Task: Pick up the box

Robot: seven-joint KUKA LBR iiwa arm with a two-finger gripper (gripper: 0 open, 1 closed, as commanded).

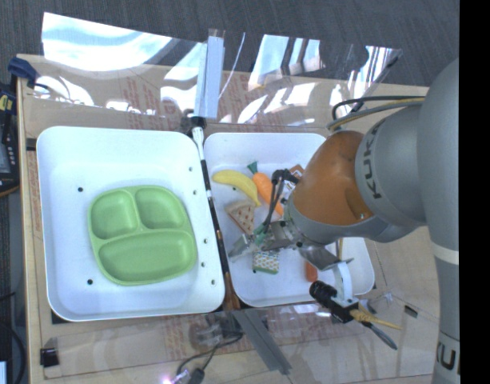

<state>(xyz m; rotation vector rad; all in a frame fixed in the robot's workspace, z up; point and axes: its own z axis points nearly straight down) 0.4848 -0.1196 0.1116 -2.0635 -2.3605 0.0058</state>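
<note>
Two white bins are seen side by side: the left bin [53, 214] holds one green three-compartment plate [141, 234], and the right bin [237, 290] holds one banana [238, 184], one carrot [263, 184], a brownish flat piece [243, 214] and one small patterned box [267, 264] near the front wall. The gripper [264, 238] is seen low just above the box, touching or nearly so. Whether anything is clamped can't be told, since the wrist blocks it.
</note>
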